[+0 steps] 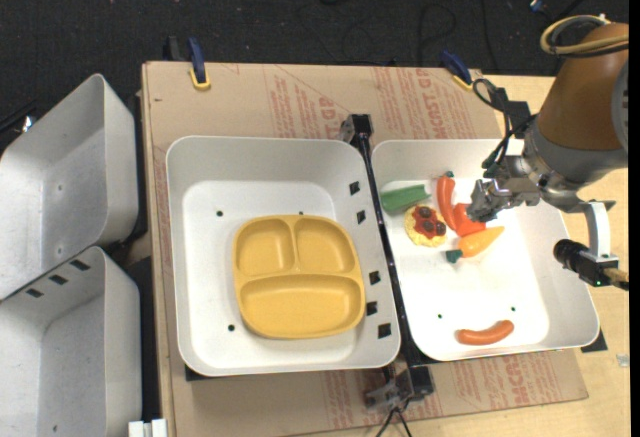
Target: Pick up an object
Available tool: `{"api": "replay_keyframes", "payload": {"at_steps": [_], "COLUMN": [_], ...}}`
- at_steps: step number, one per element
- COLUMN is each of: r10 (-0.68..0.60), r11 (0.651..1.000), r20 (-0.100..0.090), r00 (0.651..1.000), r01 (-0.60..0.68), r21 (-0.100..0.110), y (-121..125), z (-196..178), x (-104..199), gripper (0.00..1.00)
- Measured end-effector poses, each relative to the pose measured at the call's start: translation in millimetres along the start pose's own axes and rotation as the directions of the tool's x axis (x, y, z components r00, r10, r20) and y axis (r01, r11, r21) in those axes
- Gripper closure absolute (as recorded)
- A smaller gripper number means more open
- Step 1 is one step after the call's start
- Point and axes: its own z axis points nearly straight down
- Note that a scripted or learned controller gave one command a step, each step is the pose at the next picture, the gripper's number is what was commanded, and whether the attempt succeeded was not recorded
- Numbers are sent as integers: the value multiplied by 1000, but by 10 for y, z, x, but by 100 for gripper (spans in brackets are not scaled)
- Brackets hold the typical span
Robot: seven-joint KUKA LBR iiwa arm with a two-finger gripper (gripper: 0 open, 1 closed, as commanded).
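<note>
While the arm reaches in from the right, its gripper (487, 202) hangs low over the right bin (560, 325), just above a cluster of toy food. Whether it is grasping anything I cannot tell. Under it lies a long red pepper (447, 197), glossy and slightly curved, touching an orange carrot (480, 242) with a green tip. Beside them are a small pizza slice (427, 224) and a green piece (404, 195). A sausage (485, 332) lies well apart. The left bin (200, 175) holds a yellow divided tray (298, 277).

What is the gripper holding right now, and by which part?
It cannot be told. The gripper is down among the toy food in the right bin, over the red pepper and carrot.
</note>
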Motion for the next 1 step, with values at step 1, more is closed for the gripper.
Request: {"api": "replay_keyframes", "payload": {"at_steps": [1], "r10": [-5], "r11": [1000], "r20": [-3], "r00": [1000], "r01": [5], "r21": [6], "y": [54], "z": [30], "x": [476], "gripper": [100]}}
